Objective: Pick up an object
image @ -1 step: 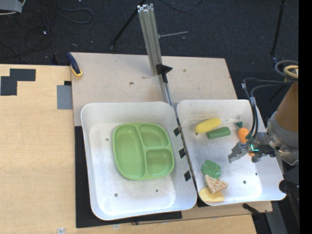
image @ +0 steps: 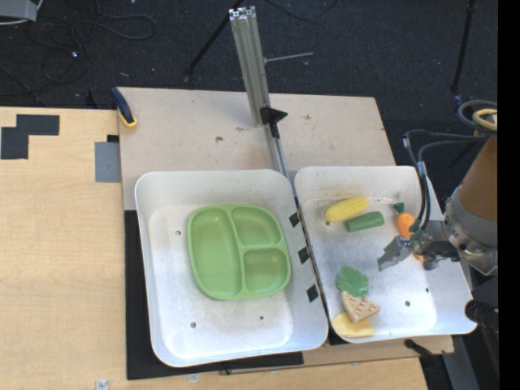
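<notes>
At the right of the frame, inside the right bin (image: 422,319), the hand (image: 396,254) is seen released and grasping nothing. Just left of it lies a green block (image: 363,222) beside toy corn (image: 346,210); the block is judged light, stiff, best pinched across its narrow sides.

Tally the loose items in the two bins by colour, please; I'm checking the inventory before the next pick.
Green: 3 (divided plate, block, leafy piece)
Yellow: 2 (corn, flat piece)
Orange: 1 (carrot)
Tan: 1 (wedge)
Total: 7
</notes>
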